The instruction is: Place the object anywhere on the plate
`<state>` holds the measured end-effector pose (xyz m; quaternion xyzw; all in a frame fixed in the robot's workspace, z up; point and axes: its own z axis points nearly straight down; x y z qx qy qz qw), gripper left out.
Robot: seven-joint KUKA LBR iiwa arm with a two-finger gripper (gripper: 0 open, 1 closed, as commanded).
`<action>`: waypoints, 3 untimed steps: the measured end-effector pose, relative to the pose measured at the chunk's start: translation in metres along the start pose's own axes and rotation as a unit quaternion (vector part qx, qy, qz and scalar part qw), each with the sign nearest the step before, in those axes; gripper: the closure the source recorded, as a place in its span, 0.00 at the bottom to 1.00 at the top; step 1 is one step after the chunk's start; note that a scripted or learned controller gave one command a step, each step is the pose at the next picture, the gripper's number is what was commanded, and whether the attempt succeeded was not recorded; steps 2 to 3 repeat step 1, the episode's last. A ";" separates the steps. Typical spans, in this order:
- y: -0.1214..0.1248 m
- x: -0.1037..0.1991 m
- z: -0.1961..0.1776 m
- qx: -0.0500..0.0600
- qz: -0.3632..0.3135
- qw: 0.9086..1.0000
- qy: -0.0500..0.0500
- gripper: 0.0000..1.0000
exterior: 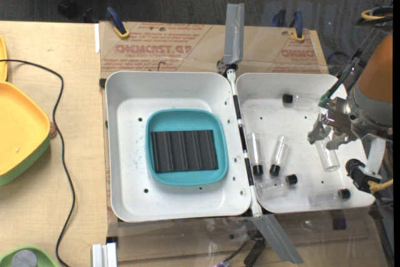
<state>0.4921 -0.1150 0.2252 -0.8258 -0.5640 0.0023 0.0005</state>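
Currently: gripper [326, 137] low in right bin [269, 85], vial [327, 157] just below fingertips; grasp state we cannot tell. Other vials [277, 155] lie near divider. Plate [186, 147], teal, sits in left bin [119, 134]. Advice: we confirm firm hold, lift clear of divider, carry left, lower gently onto plate.

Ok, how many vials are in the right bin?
6 vials: one at the back, two side by side at left, one in front of them, one front-right, one by the hand. More may be hidden.
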 end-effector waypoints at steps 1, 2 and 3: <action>0.000 0.000 0.000 0.000 0.000 1.000 0.000 0.00; 0.000 0.000 0.000 0.000 0.000 1.000 0.000 0.00; 0.000 0.000 0.000 0.000 0.000 1.000 0.000 0.00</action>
